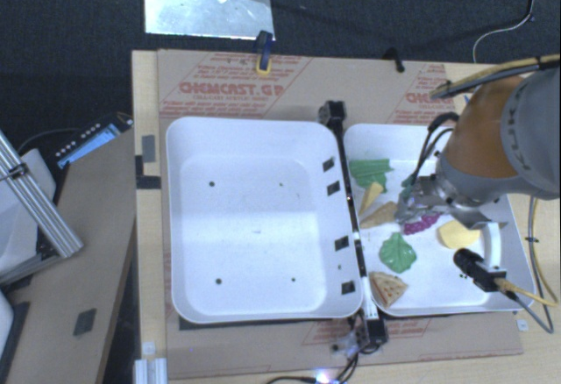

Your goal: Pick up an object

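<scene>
End effector (415, 209) low over purple rubbery grape bunch (422, 222); grip state unclear. Advice: centre on bunch, avoid tan wedge (379, 216) alongside.

Red "CHEMCAST GP" print on brown masking sheet (230, 86).

End effector (412, 205) low in right bin (399, 138) — beside purple grapes (422, 222), green leaf (398, 252)

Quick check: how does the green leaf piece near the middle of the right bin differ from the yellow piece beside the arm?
The green leaf piece is dark green with a ragged outline; the yellow piece is pale yellow and smooth-edged. The green leaf piece lies nearer the divider, the yellow piece nearer the arm. Both lie flat in the right bin.
</scene>
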`<state>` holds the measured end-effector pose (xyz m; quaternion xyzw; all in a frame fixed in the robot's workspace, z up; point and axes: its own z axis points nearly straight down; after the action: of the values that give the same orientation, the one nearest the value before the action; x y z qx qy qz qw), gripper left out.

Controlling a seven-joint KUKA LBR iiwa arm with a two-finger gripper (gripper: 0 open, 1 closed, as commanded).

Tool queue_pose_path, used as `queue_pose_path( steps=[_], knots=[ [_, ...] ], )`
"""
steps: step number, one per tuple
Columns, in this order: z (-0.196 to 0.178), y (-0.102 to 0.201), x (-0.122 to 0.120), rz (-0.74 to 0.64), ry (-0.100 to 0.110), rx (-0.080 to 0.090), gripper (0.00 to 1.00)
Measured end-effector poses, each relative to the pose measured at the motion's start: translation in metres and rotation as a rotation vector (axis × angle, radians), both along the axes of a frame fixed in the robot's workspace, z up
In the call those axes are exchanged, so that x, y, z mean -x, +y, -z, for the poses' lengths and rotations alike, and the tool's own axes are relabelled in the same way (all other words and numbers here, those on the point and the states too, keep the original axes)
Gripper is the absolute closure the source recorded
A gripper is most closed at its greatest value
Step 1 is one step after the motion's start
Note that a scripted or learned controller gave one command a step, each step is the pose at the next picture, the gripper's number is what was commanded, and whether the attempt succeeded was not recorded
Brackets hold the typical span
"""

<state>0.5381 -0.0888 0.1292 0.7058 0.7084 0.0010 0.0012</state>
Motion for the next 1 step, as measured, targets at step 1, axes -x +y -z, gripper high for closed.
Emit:
queue_pose_path(
  steps=[1],
  knots=[
    [0.0016, 0.0, 0.0003, 0.0, 0.001, 0.0, 0.0]
  ],
)
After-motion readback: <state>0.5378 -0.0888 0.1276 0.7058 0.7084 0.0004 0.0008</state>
